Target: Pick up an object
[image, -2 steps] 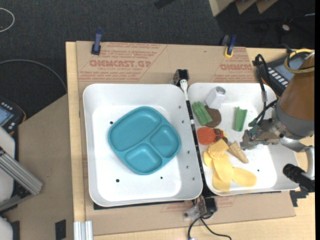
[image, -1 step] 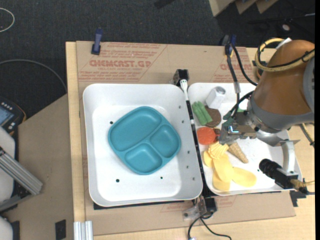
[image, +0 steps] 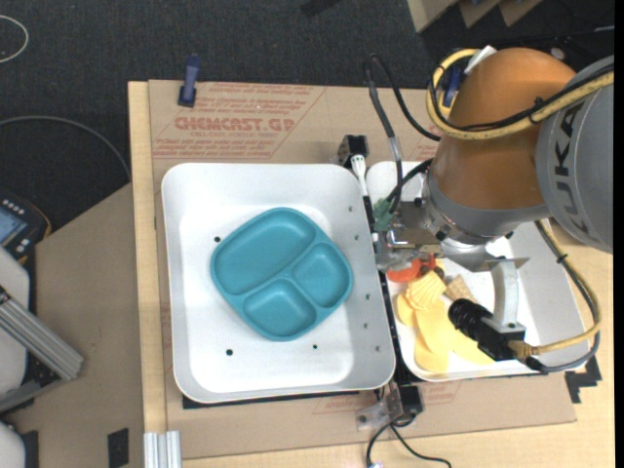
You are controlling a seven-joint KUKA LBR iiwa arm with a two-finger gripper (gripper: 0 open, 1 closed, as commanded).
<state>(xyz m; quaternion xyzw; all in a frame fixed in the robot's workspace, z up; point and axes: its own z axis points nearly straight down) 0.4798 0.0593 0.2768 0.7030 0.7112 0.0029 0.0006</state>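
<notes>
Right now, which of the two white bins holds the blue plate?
The left bin: the blue plate lies at its middle. The right bin, under the arm, holds yellow pieces.

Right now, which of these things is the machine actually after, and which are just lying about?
Likely the job, since the arm hangs over them: yellow pieces and orange-red piece in the right bin.

Lying about for now: blue divided plate in the left bin; blue clip on the cardboard.

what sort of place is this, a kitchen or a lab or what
Most likely a robotics lab bench, not a kitchen: a grey and orange robot arm reaches over two shallow white bins on a board, with cables trailing across dark carpet.
</notes>
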